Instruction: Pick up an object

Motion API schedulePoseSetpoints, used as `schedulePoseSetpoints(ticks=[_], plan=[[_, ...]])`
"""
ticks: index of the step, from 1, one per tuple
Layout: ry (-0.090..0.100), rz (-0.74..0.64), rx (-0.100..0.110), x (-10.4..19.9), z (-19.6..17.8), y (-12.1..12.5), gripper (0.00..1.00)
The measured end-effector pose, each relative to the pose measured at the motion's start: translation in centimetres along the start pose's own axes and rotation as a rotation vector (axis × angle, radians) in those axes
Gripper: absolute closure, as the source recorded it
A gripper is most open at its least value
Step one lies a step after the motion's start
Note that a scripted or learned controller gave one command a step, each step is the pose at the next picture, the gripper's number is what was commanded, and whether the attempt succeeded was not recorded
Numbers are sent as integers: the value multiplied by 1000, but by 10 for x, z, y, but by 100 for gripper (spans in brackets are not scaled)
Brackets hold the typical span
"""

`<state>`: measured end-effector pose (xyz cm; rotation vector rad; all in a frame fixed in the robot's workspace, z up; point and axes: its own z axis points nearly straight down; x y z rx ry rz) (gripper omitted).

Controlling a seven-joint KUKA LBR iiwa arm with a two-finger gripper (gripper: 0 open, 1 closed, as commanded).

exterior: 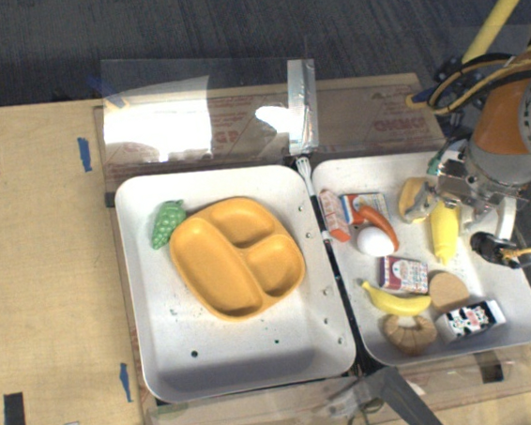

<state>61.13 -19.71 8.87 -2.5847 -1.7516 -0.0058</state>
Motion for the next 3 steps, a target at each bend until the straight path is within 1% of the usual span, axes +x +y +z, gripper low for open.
schedulePoseSetpoints(ticks=[1,2,3], plan=[[-11,7,-4,-8,-9,1,100],[-12,23,-13,49,-95,-34,100],[-13,557,-11,137,-90,-23,100]])
